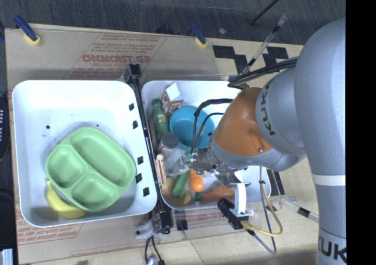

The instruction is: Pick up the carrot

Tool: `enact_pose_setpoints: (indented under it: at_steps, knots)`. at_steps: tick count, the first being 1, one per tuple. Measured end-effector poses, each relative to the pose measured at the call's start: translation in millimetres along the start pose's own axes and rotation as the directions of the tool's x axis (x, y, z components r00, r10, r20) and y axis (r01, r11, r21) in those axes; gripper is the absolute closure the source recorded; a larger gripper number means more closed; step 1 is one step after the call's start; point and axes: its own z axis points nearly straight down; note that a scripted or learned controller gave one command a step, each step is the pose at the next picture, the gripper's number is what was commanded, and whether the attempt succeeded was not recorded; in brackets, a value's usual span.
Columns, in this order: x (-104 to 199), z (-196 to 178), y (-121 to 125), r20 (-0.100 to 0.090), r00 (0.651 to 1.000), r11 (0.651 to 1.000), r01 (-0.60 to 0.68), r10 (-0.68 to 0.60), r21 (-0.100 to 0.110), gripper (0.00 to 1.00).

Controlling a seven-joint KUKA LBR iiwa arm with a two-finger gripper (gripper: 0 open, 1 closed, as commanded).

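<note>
Hovering hand just above carrot

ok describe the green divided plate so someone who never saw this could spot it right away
Look in the left white bin, in its near half. The green divided plate sits tilted there, resting on a yellow object that peeks out beneath its lower left edge. It is the pale green piece with three compartments.

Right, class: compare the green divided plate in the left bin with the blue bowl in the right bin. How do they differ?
The green divided plate is pale green; the blue bowl is bright blue. The plate is split into three compartments, while the bowl is one round hollow. The plate lies in full sight, tilted on a yellow item; the bowl is crowded by other things and partly covered by the arm. Both are smooth, plastic-looking dishes.
</note>
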Motion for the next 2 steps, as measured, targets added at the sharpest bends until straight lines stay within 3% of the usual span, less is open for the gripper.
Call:
enact_pose_setpoints:
  at_steps: [1, 2]
  knots:
    - [1, -8, -1, -0.001, 1.000, 1.000, 0.012, -0.012, 0.009, 1.00]
    - [71, -101, -7, 0.000, 0.896, 0.896, 0.443, -0.443, -0.002, 1.00]
